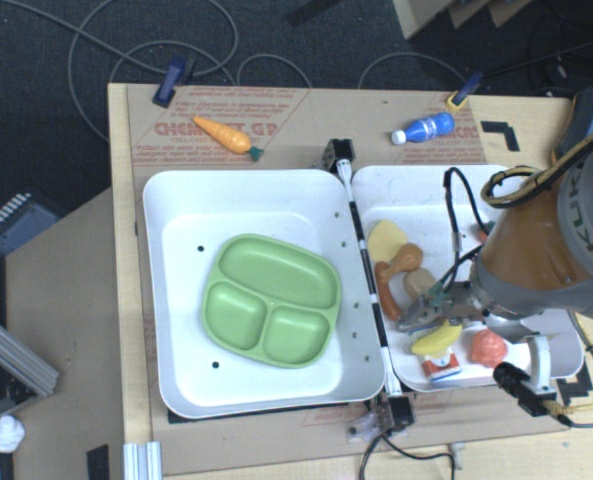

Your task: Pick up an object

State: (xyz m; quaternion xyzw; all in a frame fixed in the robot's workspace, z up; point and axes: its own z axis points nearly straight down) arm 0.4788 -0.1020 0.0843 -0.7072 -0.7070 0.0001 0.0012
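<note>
End effector (421,313) sits low in right bin (416,183) amid crowded toys; can't tell grip state. Risk: nudges yellow toy (436,339) w/o catching anything.

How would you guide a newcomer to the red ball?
Find the right bin, where the arm reaches in. Near its front edge, right of a yellow toy, lies the red ball. It is the only round red thing among tan and yellow neighbours.
</note>
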